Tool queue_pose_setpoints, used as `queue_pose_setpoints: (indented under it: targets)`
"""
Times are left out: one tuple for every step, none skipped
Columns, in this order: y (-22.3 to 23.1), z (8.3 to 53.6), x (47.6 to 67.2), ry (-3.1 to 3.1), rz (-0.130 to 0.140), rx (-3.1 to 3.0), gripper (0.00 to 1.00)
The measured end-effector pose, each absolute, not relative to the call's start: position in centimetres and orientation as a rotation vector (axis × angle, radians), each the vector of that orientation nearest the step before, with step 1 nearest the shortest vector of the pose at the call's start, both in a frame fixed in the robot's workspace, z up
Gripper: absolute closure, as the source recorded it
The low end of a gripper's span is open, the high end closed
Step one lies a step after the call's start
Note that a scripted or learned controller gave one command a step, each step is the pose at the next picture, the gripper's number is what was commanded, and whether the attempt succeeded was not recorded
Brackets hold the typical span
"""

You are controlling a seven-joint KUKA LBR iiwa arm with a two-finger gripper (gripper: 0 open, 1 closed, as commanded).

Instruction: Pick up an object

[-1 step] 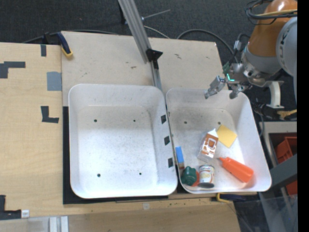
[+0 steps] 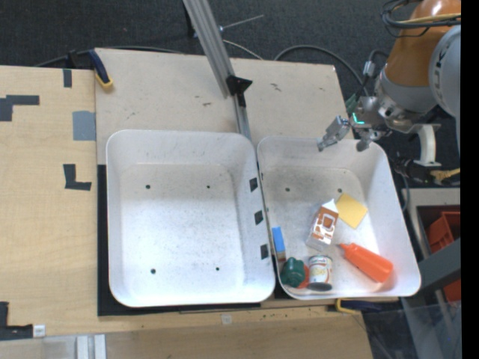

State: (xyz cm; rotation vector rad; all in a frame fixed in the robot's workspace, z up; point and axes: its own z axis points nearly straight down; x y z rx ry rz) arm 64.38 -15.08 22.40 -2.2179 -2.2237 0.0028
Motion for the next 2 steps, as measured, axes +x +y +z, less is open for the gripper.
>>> queue_pose_setpoints:
  targets:
    - [-14.4, 16.2, 63.8, -2.220, 0.008, -2.215, 0.00]
    - [-14.8, 11.4, 64.4, -2.221, 0.008, -2.217, 0.00]
